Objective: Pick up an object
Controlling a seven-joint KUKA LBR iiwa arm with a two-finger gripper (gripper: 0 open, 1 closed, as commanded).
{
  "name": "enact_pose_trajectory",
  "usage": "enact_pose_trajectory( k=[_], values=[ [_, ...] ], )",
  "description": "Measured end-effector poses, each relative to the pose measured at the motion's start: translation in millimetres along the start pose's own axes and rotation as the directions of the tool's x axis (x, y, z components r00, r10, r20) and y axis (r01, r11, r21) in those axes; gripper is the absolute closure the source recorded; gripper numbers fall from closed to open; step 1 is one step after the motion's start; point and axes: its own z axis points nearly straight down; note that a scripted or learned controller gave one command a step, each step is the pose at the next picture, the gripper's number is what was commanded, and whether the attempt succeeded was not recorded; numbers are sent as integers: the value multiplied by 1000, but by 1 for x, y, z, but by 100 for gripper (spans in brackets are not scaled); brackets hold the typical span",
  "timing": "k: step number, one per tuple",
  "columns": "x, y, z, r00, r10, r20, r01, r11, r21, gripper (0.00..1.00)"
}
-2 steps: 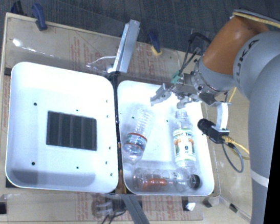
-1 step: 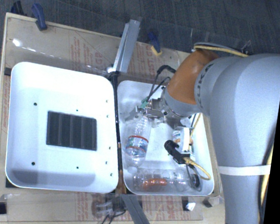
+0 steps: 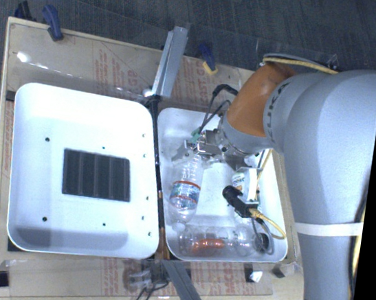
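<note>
While your hand [image 3: 206, 145] is hovering at the bottle [image 3: 185, 187] cap in the right bin [image 3: 277, 217], its grip is unreadable; nothing is looking lifted, so picking remains.

Grey arm w/ orange band reaches in from right, pincer [image 3: 206, 143] pointing down-left.

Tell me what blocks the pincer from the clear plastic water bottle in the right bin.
Nothing visible lies between them. The pincer sits right at the cap end of the clear plastic water bottle with a blue-white label. A second clear bottle lies apart, along the white bin's near wall.
</note>
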Motion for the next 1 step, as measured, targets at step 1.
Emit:
enact_pose_trajectory(
  k=[1],
  values=[
    [77,41,-91,997,72,0,-72,997,0,100]
  ],
)
